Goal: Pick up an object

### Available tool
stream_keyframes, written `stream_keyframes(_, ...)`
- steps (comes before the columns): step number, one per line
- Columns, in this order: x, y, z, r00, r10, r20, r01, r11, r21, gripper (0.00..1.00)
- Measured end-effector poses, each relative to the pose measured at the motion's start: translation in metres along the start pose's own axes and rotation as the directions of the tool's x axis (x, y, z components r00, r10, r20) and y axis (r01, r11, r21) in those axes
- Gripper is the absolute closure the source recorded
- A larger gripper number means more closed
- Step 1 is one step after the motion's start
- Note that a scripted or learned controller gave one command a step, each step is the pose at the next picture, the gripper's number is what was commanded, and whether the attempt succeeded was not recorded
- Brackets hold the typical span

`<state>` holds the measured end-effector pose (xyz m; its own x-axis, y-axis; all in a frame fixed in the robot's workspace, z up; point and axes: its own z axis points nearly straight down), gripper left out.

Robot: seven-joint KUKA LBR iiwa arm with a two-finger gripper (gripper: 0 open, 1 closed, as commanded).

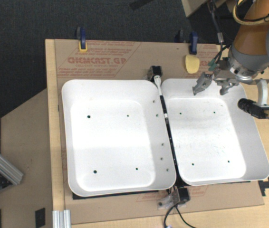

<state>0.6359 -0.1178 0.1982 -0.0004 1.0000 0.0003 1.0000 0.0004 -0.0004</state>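
Observation:
My gripper (213,87) hangs over the far edge of the right bin (248,146), with the grey and orange arm coming in from the upper right. Its two grey fingers (200,85) are spread apart, and only the white bin floor shows between them. A small pale yellow object (192,63) lies on the brown board just behind the right bin, outside it, a little left of and beyond the gripper. The left bin (72,141) sits beside the right one; its white floor shows just a few small dark dots.
Both bins rest on a brown board (106,56) held by blue clamps (81,34) at its far edge. A black strip with a black fitting (154,72) runs between the bins. Cables and a fitting (175,198) sit at the front edge.

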Motion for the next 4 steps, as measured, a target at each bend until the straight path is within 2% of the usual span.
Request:
stream_keyframes(1,0.077,-0.050,-0.053,1.000,-0.007,-0.003,0.007,1.000,0.000,0.00)
stream_keyframes(2,0.073,-0.049,-0.060,1.000,-0.001,0.000,0.001,1.000,-0.001,1.00)
stream_keyframes(3,0.113,-0.081,-0.225,1.000,-0.006,-0.002,0.006,1.000,-0.022,1.00)
stream_keyframes(4,0.132,-0.037,-0.109,1.000,-0.002,0.000,0.002,1.000,0.011,1.00)
